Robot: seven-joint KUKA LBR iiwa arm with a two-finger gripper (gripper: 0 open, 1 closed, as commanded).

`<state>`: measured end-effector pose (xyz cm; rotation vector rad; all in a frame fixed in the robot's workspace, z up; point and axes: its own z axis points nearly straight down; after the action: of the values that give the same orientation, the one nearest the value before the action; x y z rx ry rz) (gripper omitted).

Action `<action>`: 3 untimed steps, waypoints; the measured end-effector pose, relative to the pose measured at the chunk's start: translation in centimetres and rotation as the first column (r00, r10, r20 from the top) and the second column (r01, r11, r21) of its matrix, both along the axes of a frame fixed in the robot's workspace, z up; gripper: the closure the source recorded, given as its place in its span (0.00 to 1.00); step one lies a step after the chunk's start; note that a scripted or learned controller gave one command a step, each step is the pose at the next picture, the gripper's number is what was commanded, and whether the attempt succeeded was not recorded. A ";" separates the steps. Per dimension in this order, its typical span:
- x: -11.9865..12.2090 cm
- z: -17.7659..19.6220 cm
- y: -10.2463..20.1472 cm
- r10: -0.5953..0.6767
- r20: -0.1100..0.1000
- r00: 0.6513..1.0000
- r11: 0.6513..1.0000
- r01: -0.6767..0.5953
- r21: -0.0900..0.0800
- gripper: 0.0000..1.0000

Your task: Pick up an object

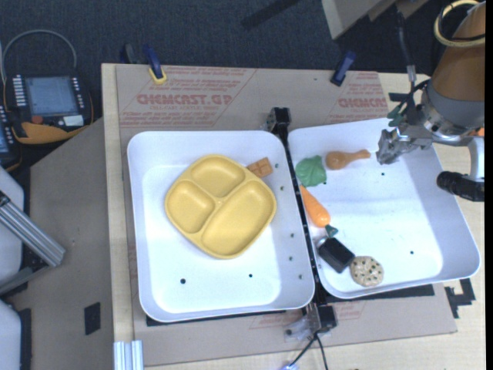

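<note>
1. Nearest the camera, in the right bin (451,249), lies one cookie (367,270) at the front edge, with one black block (336,253) touching it on the side toward the left bin.
2. Behind the block, along the right bin's wall nearest the left bin, lies one carrot (314,206); its tip is close to the block, though contact is hard to make out.
3. One green leafy piece (311,170) sits just behind the carrot, and one tan drumstick (346,159) lies beside it, farther into the right bin, its thin end pointing at the gripper.
4. One left bin (154,268) holds one yellow plate (220,205) with three compartments; one small brown block (260,167) touches the plate's far rim and is partly hidden by it.
5. One gripper (387,150) hangs low over the right bin's far side, just beside the drumstick's thin end. I cannot tell whether its fingers are apart or together; they are small and blurred. The arm (461,68) is cut off at the frame's right.
</note>
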<state>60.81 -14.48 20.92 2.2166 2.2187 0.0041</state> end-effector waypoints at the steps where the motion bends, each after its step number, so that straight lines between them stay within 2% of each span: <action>1: -0.5 1.3 5.2 0.005 -0.005 1.000 1.000 -0.005 0.004 1.00; 3: -2.1 1.8 15.2 0.005 -0.008 1.000 1.000 -0.005 0.004 1.00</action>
<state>58.73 0.70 22.69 2.2175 2.2305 -0.0003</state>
